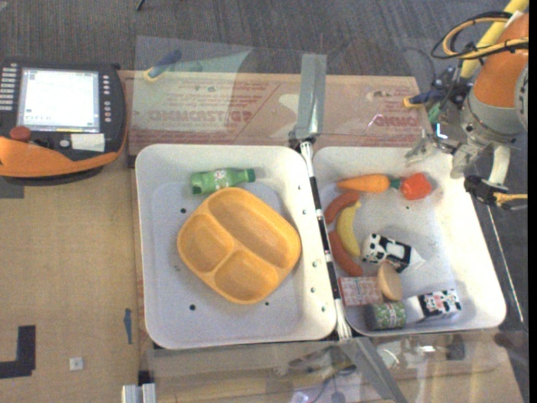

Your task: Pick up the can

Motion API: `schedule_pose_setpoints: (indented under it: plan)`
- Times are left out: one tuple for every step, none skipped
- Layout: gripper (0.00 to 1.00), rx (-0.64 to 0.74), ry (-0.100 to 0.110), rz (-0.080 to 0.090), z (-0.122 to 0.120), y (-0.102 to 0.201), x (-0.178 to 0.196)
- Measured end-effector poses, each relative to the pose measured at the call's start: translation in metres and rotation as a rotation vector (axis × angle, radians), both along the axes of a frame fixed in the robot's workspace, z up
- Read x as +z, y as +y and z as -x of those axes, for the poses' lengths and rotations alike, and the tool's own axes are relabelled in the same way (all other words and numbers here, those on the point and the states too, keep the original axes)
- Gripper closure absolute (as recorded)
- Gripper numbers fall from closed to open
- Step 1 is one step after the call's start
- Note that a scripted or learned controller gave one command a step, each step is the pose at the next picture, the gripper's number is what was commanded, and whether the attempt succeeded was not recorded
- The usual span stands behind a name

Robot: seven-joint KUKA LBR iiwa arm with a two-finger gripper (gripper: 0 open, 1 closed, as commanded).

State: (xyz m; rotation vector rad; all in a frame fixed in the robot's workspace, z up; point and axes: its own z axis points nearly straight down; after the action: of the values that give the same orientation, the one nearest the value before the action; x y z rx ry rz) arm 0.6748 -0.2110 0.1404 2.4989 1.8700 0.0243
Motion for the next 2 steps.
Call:
schedule_pose_setpoints:
  plan:
    - [0.00, -0.075, -0.002, -0.003, -0.0012, 0.0010, -0.0002]
    - [0.00, -0.212, 0.007, -0.009, 0.0008, 0.0006, -0.0009]
